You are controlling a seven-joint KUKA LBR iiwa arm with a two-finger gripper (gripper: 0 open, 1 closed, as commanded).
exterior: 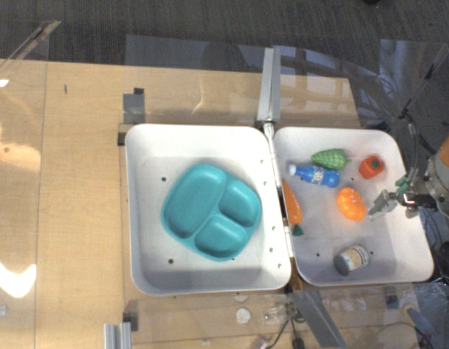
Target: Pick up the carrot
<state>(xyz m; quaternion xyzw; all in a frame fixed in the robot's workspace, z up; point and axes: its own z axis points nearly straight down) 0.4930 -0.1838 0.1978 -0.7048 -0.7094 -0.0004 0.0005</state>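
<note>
The carrot (291, 205) is orange and slim with a small green tip. It lies lengthwise against the left wall of the right bin (399, 271). My gripper (385, 203) hovers at that bin's right side, just right of a round orange fruit (351, 203). It is far from the carrot, and nothing is visibly held in it.
The right bin also holds a blue bottle (315, 174), a green bumpy item (330, 158), a small red item (371, 167) and a grey can (352, 259). A teal divided plate (212, 211) lies in the left bin (148, 195).
</note>
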